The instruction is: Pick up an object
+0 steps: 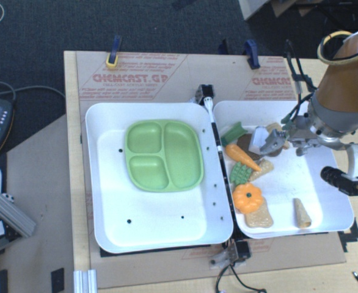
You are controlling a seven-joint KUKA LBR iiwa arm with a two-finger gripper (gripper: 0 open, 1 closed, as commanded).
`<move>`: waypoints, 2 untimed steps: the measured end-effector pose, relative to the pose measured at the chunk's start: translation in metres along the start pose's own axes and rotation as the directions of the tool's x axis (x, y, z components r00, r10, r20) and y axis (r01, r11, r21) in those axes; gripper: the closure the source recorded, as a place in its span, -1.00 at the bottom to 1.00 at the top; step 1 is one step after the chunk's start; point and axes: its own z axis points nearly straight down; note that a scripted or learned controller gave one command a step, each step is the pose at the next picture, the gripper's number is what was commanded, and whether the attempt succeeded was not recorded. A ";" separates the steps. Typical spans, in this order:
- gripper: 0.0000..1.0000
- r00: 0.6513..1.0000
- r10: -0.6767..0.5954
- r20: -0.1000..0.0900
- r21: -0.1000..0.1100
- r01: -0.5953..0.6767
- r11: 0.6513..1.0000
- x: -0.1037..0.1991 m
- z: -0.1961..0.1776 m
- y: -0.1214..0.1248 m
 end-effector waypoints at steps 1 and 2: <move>-1.00 1.000 -0.003 0.002 -0.014 0.003 1.000 0.000 -0.007 0.003; -1.00 1.000 -0.003 0.001 -0.008 0.003 1.000 0.007 0.055 0.005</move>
